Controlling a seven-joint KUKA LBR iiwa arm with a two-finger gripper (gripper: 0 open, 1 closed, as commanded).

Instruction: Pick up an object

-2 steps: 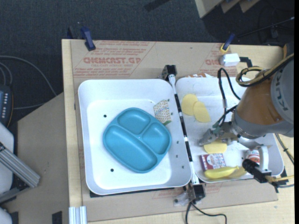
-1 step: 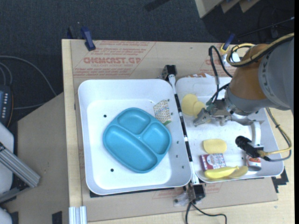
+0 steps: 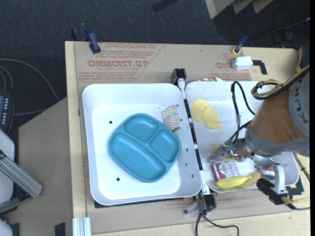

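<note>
Risks first, judged from how things lie: the end effector point(image 3: 231, 150) sits low in the right bin point(image 3: 246, 90), over a tight cluster, so a close could catch two items at once or just shove them apart. The red-and-white packet point(image 3: 225, 170) lies flat, touching the banana point(image 3: 237, 182) just below it; flat packet = little edge for a grip, likely slip. Banana is curved and smooth, could roll out if pinched off-centre. Both lie close to the bin's near wall, so a scrape against that rim is possible. Whether the end effector is apart or closed I can't tell; wrist and cabling hide it, and nothing is visibly held.

Containers, all placed rel. to the packet:
- Right bin: packet itself, banana touching below, two pale yellow pieces point(image 3: 205, 113) well above it, overlapping each other.
- Left bin point(image 3: 93, 146), to the packet's left across the divider: blue sectioned plate point(image 3: 142, 146) mid-bin, plus a small patterned packet point(image 3: 171, 117) touching the plate's upper-right edge.

Likeliest pick targets: packet or banana, nearest the end effector.
</note>
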